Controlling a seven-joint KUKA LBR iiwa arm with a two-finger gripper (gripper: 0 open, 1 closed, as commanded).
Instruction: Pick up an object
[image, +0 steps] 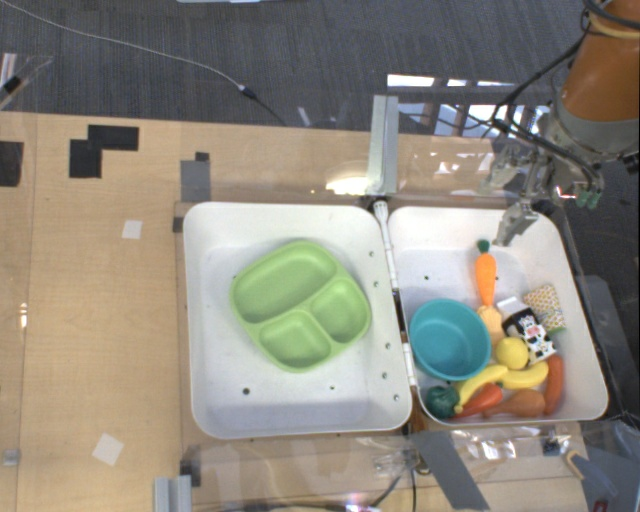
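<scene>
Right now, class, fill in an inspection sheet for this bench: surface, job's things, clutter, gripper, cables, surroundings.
Surface: wooden bench, two white bins side by side.
Job's things: right bin holds carrot, blue bowl, lemon, banana and other toys.
Clutter: green plate in left bin; black shapes on the bench.
Gripper: gripper above right bin's far corner.
Cables: one across the floor.
Surroundings: dark carpet.

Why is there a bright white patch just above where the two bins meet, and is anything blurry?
In the camera view the patch is glare from overhead light on the glossy bench; more glints streak the clear panel beside it. The green plate and toys look sharp; the hand is slightly soft.
</scene>
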